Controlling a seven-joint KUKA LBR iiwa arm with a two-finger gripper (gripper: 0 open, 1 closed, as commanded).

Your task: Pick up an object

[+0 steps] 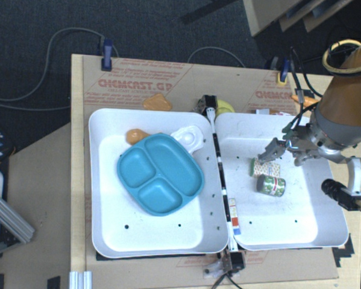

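Two white bins are seen side by side on the table (77,165). In the left bin (104,221), a blue plate (161,173) with three sections is lying in the middle. An orange lump (135,135) is tucked at the plate's upper left edge, touching it. A small white lid-like thing (188,137) is placed just above the plate's upper right edge.

In the right bin (285,228), a small can (270,185) with a green band is lying on its side near the middle. A small patterned box (265,169) is set just above it, touching or nearly touching it.

The arm (345,101) is seen at the right side of the frame, over the right bin. The gripper (283,147) is held in the upper middle of the right bin, just above and to the right of the patterned box. The fingers (269,153) are spread apart, and nothing is held between them. One finger tip is pointed down toward the patterned box, very near it.

Outside the bins, near the top of the table, an orange thing (157,101) is lying above the left bin. A yellow thing (223,107) is seen behind the gap between the two bins.
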